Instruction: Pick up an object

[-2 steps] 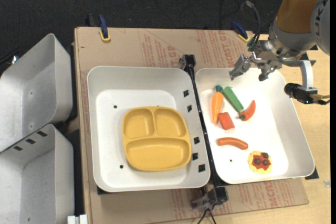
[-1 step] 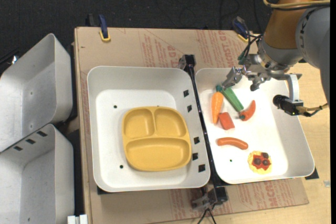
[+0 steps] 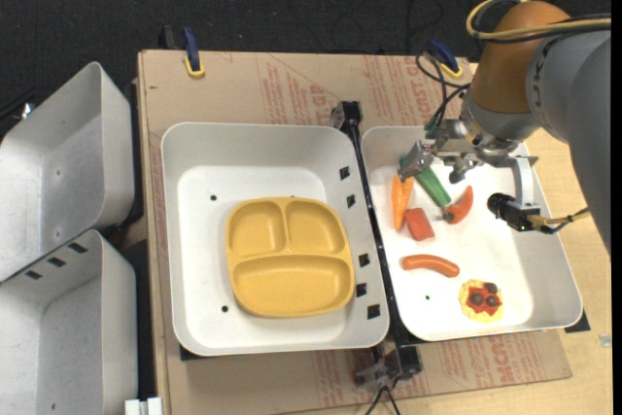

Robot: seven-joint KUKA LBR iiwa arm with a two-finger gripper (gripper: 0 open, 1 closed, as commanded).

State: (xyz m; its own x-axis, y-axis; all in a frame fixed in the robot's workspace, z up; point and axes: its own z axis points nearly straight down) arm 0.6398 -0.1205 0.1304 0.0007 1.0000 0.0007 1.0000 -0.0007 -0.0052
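The camera view looks down on a bench (image 3: 262,73) made of light brown board, with two shallow white bins of smooth plastic side by side.

In the left bin (image 3: 194,160) lies a yellow tray (image 3: 290,256), matt and rounded at the corners, divided into three compartments: two small ones at the far side and one wide one at the near side.

The right bin (image 3: 544,277) holds the toy foods. A carrot (image 3: 400,199), orange and tapered, lies with its long axis running almost from the far side to the near side, its narrow tip pointing toward the near edge. Just beside it is a green pepper (image 3: 434,187), long and thin, lying on a diagonal from upper left to lower right. A red chili (image 3: 460,205), curved and glossy, lies just to the right of the green one. An orange-red block (image 3: 419,224), with flat faces, rests near the carrot's tip. A sausage (image 3: 430,264), smooth and a little bent, lies with its long axis across the bin, left to right. A small round pizza (image 3: 480,298), yellow with dark red spots, sits near the front edge.

The gripper (image 3: 437,160) hangs over the far part of the right bin, above the green pepper and the carrot's thick end. Whether its jaws are spread or pressed together I cannot tell. The orange band (image 3: 510,63) of the arm is above it.
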